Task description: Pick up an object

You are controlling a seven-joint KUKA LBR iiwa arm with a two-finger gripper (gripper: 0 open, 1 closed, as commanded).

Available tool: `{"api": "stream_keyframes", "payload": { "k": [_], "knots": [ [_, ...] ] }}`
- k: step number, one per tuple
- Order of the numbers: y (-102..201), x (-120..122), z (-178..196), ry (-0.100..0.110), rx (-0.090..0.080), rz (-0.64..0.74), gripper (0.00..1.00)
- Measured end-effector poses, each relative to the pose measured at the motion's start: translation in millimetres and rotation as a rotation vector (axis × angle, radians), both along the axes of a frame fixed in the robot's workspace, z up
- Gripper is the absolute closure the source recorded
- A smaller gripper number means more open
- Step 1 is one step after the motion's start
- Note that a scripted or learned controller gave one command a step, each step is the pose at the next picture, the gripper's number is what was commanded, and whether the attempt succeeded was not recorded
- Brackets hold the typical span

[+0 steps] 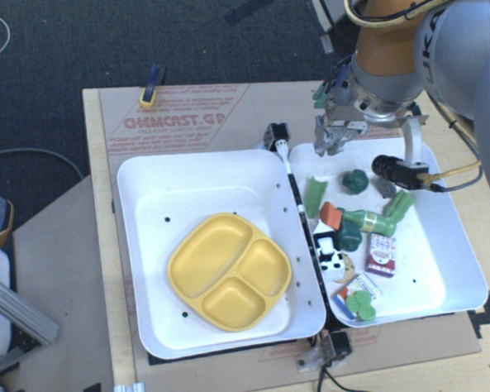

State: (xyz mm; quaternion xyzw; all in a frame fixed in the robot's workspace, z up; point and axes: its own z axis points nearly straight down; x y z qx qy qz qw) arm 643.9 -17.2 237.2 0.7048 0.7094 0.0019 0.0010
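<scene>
The grey and orange arm (409,40) is reaching in from the right, and its gripper (331,140) is hanging over the back left corner of the right bin (447,253). The fingers (324,138) are pointing down, and nothing is sitting between them, but I cannot tell if they are spread or pressed together. The small toys are lying below and to the right of the gripper, apart from it. A dark green lump (356,180) is sitting near the back of that bin, and a flat green block (314,195) is leaning by the wall between the bins. A green bottle (383,218) is lying on its side in the middle, next to an orange piece (331,216). A red and white packet (383,255) is lying just in front of the bottle. A black and white toy (335,264) and a green leafy toy (361,306) are sitting near the front. In the left bin (145,189), a yellow tray (229,271) with three parts is lying flat. Both bins are resting side by side on the brown surface (182,120).
</scene>
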Motion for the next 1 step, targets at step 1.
{"api": "stream_keyframes", "payload": {
  "k": [1],
  "knots": [
    [43.7, -8.9, -22.6, 0.009, 0.001, -0.002, 1.00]
  ]
}}
